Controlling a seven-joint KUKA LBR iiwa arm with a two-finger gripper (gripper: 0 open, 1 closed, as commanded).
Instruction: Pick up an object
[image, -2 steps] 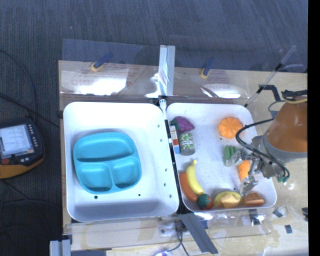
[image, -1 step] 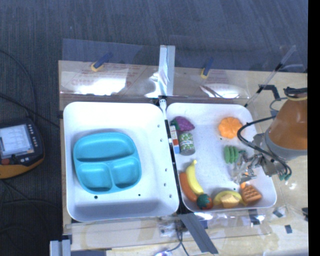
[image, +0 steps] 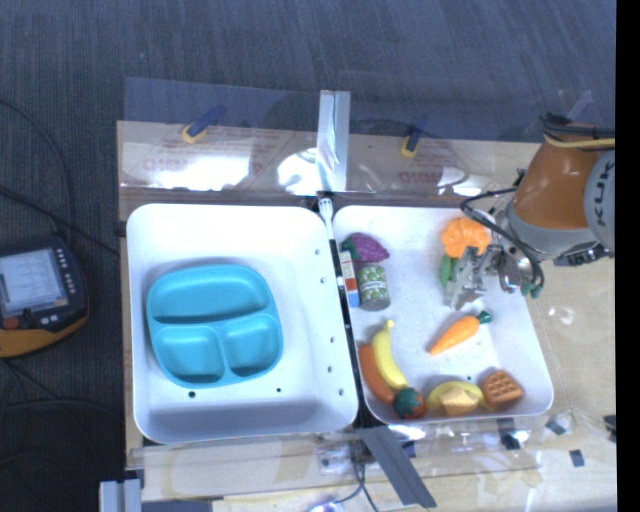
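My gripper (image: 468, 288) hangs low in the right bin (image: 520, 330), near its upper right part. It sits just below an orange toy fruit (image: 464, 237) with a green stem (image: 447, 269) and may be touching it. A toy carrot (image: 456, 334) lies just below the gripper. Further left are purple grapes (image: 366, 248) and a small can (image: 373, 285). Along the bin's front lie a banana (image: 386, 355), a sausage (image: 371, 374), a strawberry (image: 408, 403), a yellow fruit (image: 455, 396) and a waffle (image: 500, 387).
The left bin (image: 300, 300) holds a blue divided plate (image: 212, 322). A raised wall (image: 337, 300) separates the two bins. The arm's orange band (image: 562, 190) stands over the right bin's far right corner. A handheld screen (image: 35, 290) lies off the bench at the left.
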